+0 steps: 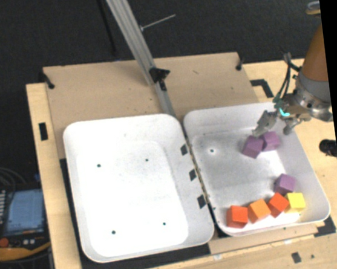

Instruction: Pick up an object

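**Gripper above two purple blocks**

You see the gripper [275, 121] over the right bin [222, 173], its fingers spread, holding nothing. Count three purple blocks: two touching just below the fingers [253, 146] [272, 140], one [285, 182] lower down. Along the near edge sit three orange blocks [237, 215] [259, 210] [278, 203] and one yellow block [296, 200].

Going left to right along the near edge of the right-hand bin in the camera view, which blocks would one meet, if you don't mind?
red-orange block → orange block → second red-orange block → yellow block
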`<action>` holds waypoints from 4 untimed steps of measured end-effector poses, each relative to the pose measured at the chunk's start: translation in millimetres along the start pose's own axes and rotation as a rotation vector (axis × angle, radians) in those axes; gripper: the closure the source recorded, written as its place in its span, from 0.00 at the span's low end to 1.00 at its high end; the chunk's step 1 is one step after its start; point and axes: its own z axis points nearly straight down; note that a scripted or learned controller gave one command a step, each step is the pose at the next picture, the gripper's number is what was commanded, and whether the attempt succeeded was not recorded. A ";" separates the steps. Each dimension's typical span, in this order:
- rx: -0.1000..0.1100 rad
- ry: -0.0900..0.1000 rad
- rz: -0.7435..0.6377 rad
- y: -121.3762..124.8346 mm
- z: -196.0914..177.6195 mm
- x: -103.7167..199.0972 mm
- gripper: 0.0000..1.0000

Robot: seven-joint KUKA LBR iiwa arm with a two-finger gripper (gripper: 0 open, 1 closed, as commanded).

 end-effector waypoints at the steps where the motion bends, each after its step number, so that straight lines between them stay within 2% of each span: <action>1: -0.002 -0.001 -0.002 0.6 -1.1 -0.1 0.00; 3: 0.003 0.000 0.003 -12.4 102.0 11.7 0.00; 4: -0.003 -0.002 0.006 -11.5 119.9 10.6 0.00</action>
